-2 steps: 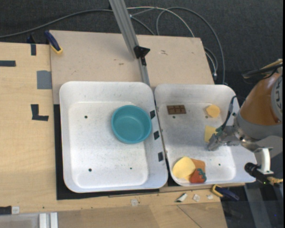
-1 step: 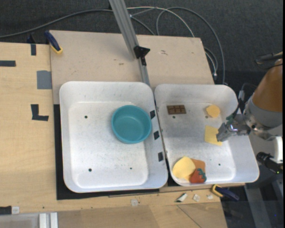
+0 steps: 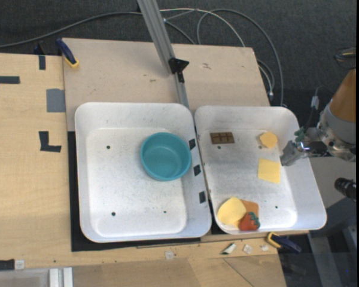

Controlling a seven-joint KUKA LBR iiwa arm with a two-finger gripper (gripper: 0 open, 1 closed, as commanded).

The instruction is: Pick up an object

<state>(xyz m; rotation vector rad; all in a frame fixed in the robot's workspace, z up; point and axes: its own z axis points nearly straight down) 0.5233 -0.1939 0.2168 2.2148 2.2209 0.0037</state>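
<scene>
My gripper [image 3: 289, 154] hung over the right edge of the right bin [image 3: 242, 113], reaching in from the right; whether it was open or shut, I could not tell, as it showed too small and dark, and I saw nothing held in it. The nearest thing was the flat yellow square [image 3: 269, 171], lying just down and to the left of me on the bin floor, one corner pointing up toward me; the small yellow lump [image 3: 267, 140] sat just up and to the left, about as close. The brown bar [image 3: 222, 138] lay farther left; the round yellow piece [image 3: 231, 211] and the red-and-orange bits [image 3: 249, 217] lay well below. I judged a short move leftward and down would bring me over the square.
</scene>
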